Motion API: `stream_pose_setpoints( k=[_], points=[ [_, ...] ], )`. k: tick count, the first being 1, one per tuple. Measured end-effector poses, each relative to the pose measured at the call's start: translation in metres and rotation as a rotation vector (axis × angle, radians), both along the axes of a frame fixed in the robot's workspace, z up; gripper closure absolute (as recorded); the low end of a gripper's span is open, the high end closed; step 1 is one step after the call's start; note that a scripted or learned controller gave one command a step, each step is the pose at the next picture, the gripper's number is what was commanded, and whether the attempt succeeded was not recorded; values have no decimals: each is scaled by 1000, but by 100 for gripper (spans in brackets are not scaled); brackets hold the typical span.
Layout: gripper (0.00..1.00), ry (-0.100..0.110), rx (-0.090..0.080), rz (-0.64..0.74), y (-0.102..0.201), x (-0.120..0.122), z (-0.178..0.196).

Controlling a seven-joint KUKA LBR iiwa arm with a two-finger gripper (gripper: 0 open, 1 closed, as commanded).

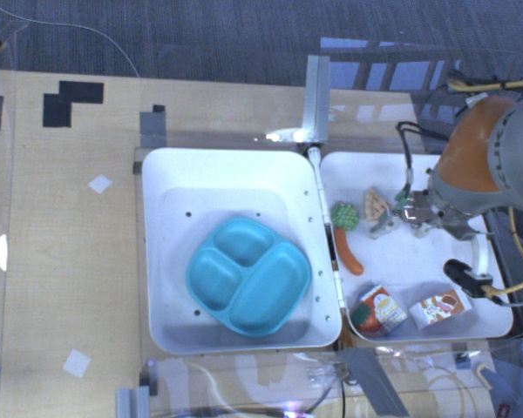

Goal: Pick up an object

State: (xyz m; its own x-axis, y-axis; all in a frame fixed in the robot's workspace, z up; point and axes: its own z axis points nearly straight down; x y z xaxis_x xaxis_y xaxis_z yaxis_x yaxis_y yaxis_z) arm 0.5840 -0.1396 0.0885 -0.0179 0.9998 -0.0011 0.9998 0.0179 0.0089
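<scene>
How the jaws stand I cannot tell. The gripper (pixel 399 216) is down low in the right bin (pixel 497 325), its tip a dark tangle against the white floor, and I can't see anything caught in it.

Nearest me, at about six o'clock in that bin, two small printed cartons lie side by side, one (pixel 379 310) towards the dividing wall and the other (pixel 440 307) at its three o'clock, a little apart. Both lie well clear of the gripper.

Farther in, an orange carrot (pixel 349 252) lies along the wall at nine o'clock, and a green broccoli piece (pixel 345 217) sits just off its far end, at about twelve o'clock from it. Hugging the wall like that, they would probably be awkward to close on.

At three o'clock from the broccoli lies a pale wedge-shaped piece (pixel 376 205). The gripper is just beside it, at its four o'clock, so I judge this to be the object the arm is after.

In the left bin (pixel 157 233), a blue divided plate (pixel 248 275) sits alone.
</scene>
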Motion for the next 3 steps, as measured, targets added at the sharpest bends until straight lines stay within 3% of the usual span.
stream_pose_setpoints(
  k=[1,2,3],
  points=[
    [0,2,0,77,20,64,-2],
    [100,-5,-3,84,20,67,12],
    [100,2,1,-46,92,86,99]
  ],
)
